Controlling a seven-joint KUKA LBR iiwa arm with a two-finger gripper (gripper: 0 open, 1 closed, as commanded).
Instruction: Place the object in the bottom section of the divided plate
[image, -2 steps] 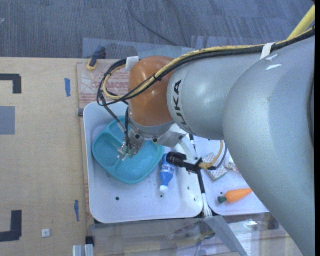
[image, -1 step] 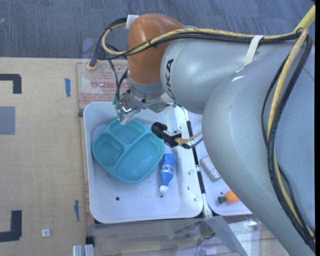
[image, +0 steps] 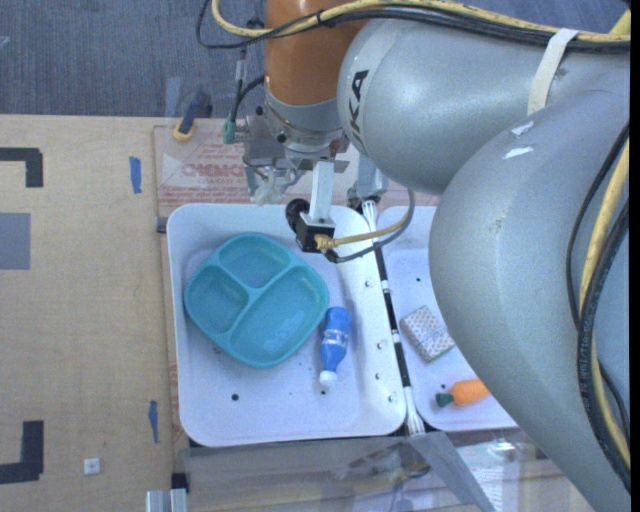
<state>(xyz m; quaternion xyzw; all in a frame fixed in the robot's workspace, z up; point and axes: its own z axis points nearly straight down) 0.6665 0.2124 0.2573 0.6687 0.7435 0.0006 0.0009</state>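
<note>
A teal divided plate with three sections lies in the left white bin, toward its far left. A small blue bottle with a white cap lies on the bin floor just right of the plate, cap pointing to the near side. My gripper hangs over the far rim of the left bin, above and beyond the plate, touching neither plate nor bottle. A black sensor with a yellow cable sits beside it. The large grey arm hides much of the right side.
The right bin holds a checked block and an orange carrot-like toy near its front. Behind the bins lies printed cardboard and a yellow-handled tool. The wooden bench spreads to the left.
</note>
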